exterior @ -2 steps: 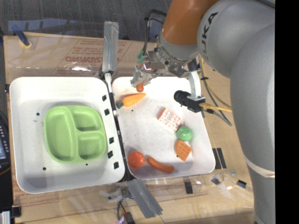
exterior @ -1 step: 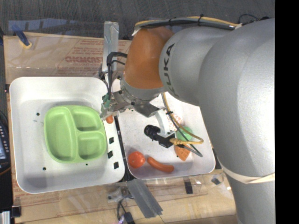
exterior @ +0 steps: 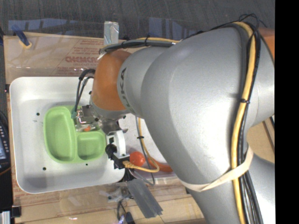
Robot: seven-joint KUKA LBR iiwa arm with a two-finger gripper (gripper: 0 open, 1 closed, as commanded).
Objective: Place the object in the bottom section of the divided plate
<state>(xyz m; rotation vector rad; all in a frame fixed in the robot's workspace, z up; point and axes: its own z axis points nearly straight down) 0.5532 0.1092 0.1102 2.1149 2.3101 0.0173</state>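
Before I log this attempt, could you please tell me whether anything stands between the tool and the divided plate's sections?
Nothing visible does. The tool sits right at the green divided plate, over its right edge near the ridge between the two small sections. The large left section and the small lower-right one show bare green. The arm hides whether an object is held.

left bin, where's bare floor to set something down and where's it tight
In the left bin, bare white floor runs along the far wall above the green divided plate, down the strip left of the plate, and across the near edge below it. It is crowded at the plate's right side, where the arm's wrist hangs over it beside an orange object.
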